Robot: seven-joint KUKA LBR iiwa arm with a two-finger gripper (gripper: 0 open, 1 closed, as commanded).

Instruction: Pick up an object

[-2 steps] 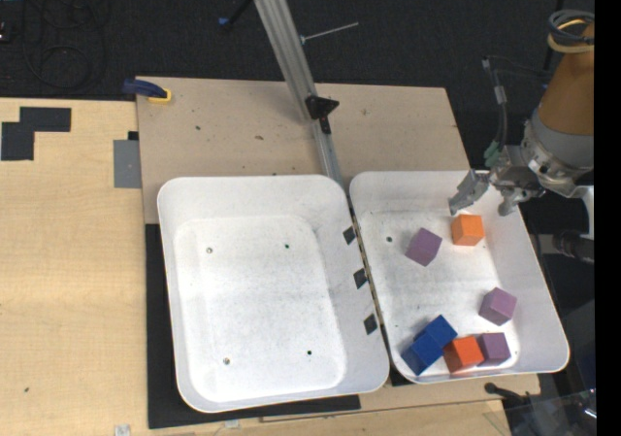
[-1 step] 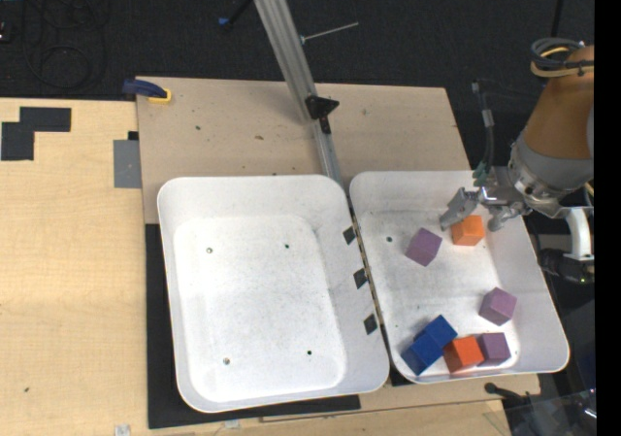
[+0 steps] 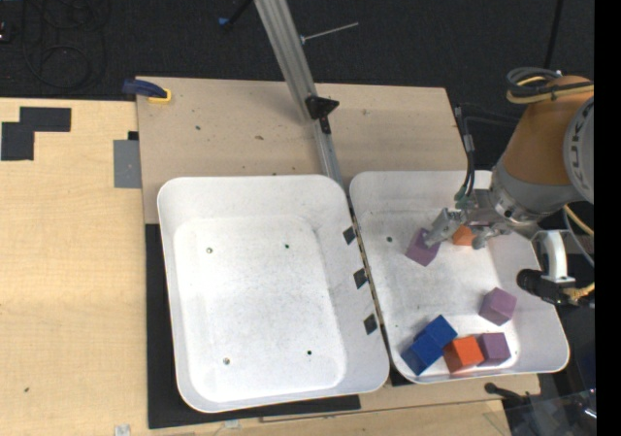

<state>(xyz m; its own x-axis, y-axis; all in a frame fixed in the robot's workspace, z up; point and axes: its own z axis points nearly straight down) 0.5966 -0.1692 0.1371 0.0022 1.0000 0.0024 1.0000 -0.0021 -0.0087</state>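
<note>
My gripper (image 3: 458, 231) hangs low over the upper middle of the right bin (image 3: 408, 193). An orange block (image 3: 463, 236) sits right under it, partly hidden by the fingers. A purple block (image 3: 422, 249) lies just left of the gripper, touching or nearly touching one finger. Whether either block is between the fingers cannot be told. Farther toward the front lie another purple block (image 3: 498, 305), a blue block (image 3: 429, 344), an orange block (image 3: 464, 353) and a small purple block (image 3: 495, 348).
The left bin (image 3: 194, 206) lies beside the right one, with black clips (image 3: 360, 277) along the shared edge. A slanted metal bar (image 3: 291, 65) rises behind the bins. The arm's orange band (image 3: 543, 148) overhangs the right bin's far right side.
</note>
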